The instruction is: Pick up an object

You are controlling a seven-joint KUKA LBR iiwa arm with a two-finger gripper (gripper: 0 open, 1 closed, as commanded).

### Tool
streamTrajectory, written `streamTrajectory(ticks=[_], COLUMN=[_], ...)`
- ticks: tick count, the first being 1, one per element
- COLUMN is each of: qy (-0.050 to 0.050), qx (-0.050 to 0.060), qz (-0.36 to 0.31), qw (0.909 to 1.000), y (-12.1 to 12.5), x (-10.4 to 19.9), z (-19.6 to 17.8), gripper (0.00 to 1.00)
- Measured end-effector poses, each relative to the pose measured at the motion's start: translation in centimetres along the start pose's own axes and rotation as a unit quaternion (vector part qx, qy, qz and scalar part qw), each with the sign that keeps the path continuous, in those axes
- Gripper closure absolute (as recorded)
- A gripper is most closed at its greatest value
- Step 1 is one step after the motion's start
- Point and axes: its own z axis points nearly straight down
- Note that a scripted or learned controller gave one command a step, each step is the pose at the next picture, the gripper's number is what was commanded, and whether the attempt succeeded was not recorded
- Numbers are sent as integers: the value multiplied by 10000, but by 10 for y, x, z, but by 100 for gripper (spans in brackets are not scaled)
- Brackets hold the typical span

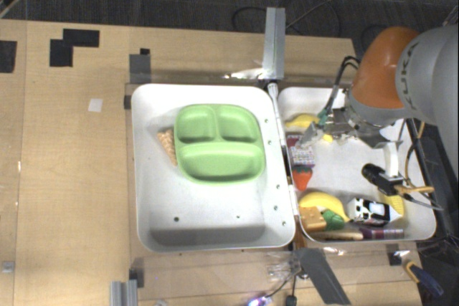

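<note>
My gripper hangs low over the upper left part of the right bin, under the grey wrist and orange band. Directly at its tip lies a yellow object, partly covered by it. Just below are a small patterned packet and an orange-red piece. Nothing is visibly held between the fingers. Along the bin's front edge lie a yellow block, a green piece, a black-and-white toy, a wooden stick and a purple pen.
The left bin holds a green divided plate with a tan waffle-like piece peeking out at its left. A metal post stands at the back where the bins meet. The divider wall runs close to my gripper's left.
</note>
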Motion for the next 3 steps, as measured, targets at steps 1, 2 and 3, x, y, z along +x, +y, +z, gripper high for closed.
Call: streamTrajectory(ticks=[1, 2, 3], qy=[11, 16, 12], qx=[-43, -109, 85], qz=[41, 26, 919], qw=[10000, 9999, 9957], y=[38, 43, 23], x=[-13, -11, -5], z=[8, -6, -57], gripper=[0, 100, 100])
